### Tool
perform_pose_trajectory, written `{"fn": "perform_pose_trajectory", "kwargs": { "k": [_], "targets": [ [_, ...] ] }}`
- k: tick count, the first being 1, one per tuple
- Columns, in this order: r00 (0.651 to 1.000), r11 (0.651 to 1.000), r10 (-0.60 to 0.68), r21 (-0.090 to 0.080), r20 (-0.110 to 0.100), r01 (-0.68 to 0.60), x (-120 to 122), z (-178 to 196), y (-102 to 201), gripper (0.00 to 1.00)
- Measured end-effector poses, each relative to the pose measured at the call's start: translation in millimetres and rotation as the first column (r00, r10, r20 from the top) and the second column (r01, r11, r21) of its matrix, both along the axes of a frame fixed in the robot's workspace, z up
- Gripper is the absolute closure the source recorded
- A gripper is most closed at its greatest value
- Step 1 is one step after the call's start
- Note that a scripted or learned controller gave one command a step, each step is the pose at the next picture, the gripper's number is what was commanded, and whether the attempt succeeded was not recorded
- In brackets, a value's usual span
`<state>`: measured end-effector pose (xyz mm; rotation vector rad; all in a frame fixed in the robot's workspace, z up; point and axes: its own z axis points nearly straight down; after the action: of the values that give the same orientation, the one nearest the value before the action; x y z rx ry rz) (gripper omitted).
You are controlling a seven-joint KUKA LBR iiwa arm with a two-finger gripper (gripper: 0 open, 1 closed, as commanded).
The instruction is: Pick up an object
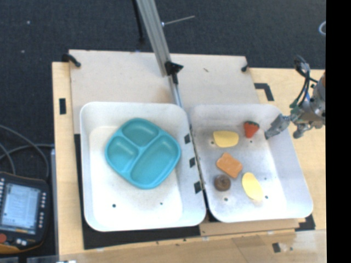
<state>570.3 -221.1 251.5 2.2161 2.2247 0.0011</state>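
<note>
Nearest, yellow oval piece point(252, 186) lies untouched in right bin point(290, 169). Approach step: my gripper point(285, 126) hovers at far-right rim; finger spread indeterminate. Next: descend over one piece.

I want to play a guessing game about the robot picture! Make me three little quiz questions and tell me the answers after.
1. True or false: the blue divided plate lies in the left bin.
2. How many small things lie in the right bin?
3. Which thing is nearest the gripper: A) the red strawberry, B) the brown round piece, C) the orange block?

Key
1. True.
2. Five: the strawberry, the brown round piece, the orange block, a yellow piece near the top and a yellow piece near the bottom.
3. A. The gripper is over the right bin's upper right edge, beside the strawberry and not touching it.
</note>
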Motion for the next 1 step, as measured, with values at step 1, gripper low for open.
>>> {"fn": "perform_pose_trajectory", "kwargs": {
  "k": [1],
  "targets": [
    [1.000, 1.000, 0.000, 0.000, 0.000, 0.000, 0.0, 0.0, -0.1, 0.00]
  ]
}}
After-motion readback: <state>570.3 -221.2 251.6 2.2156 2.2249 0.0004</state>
